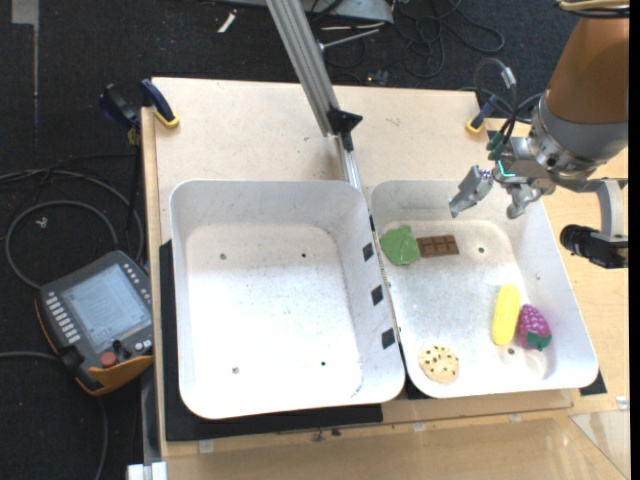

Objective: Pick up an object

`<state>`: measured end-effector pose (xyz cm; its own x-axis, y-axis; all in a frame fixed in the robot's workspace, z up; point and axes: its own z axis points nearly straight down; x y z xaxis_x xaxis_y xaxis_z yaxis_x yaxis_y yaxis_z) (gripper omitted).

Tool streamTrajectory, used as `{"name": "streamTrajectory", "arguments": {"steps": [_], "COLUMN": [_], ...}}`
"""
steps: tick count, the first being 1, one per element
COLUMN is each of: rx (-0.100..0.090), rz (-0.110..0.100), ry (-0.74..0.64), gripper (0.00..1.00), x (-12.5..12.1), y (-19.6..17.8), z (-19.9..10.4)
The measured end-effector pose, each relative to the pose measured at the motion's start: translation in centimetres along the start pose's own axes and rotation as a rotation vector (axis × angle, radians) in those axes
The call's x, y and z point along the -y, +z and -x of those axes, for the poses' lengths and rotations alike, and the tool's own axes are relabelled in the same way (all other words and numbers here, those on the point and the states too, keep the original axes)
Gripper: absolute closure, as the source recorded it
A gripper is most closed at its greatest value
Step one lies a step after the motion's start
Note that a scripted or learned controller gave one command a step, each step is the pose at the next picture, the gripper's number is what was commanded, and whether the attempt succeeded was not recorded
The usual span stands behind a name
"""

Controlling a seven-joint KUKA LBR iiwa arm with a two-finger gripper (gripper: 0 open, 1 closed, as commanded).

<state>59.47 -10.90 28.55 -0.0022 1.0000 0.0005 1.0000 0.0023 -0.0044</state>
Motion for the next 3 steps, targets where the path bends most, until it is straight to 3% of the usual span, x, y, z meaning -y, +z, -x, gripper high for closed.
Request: {"name": "streamTrajectory", "arguments": {"steps": [1, 2, 3], "rx": [0.001, 0.001, 0.000], "rz": [0.004, 0.000, -0.003], "ry": [0.001, 0.003, 0.004], "gripper": [0.00, 0.00, 0.00], "x": [-0.1, -1.1, -0.4], "y": [-0.3, 5.0, 11.4], "z": [0.0, 0.1, -0.1]}}
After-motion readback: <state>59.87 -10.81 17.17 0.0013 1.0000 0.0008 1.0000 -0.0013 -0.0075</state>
